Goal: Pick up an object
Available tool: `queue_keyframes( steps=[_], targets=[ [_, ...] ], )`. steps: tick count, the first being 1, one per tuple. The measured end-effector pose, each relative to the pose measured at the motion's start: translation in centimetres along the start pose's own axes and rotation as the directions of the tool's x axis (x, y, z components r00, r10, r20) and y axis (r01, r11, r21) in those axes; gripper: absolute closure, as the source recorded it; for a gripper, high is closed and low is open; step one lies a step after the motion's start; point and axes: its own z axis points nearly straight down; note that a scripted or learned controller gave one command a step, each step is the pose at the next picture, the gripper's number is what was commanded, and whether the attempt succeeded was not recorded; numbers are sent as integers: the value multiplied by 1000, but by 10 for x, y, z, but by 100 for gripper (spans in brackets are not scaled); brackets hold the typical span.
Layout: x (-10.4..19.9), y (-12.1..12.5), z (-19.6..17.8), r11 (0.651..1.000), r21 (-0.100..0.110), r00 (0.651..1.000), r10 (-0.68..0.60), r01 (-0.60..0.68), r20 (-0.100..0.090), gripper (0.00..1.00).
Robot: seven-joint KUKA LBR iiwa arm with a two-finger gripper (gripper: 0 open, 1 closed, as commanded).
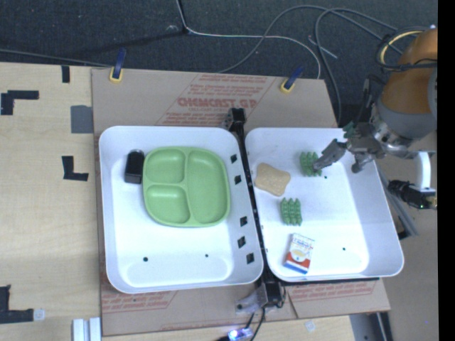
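Observation:
My gripper (337,166) hangs over the upper right part of the right bin (370,219), open, with nothing between its fingers. Its left finger (325,156) slants down toward a small green knobbly piece (307,163) and ends just beside it. A tan bread-shaped piece (272,180) lies to the left of that. Below it sits a second green studded piece (290,210). A small white carton with red and blue print (300,253) lies near the bin's front edge.
The left bin (121,261) holds a green divided plate (187,187) and a black block (134,167) at the plate's left. A black divider with clips (247,212) runs between the bins. Cables (284,27) trail across the dark floor behind.

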Motion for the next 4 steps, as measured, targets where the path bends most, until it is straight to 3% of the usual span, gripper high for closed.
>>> queue_keyframes(
  steps=[1, 3, 4],
  targets=[
    [0, 3, -8, 1000, -13, 1000, -4, 4, 2, 0],
    [2, 11, 117, 1000, -8, 1000, -5, 5, 2, 0],
    [2, 12, 128, 1000, -14, 1000, -4, 4, 5, 0]
  ],
)
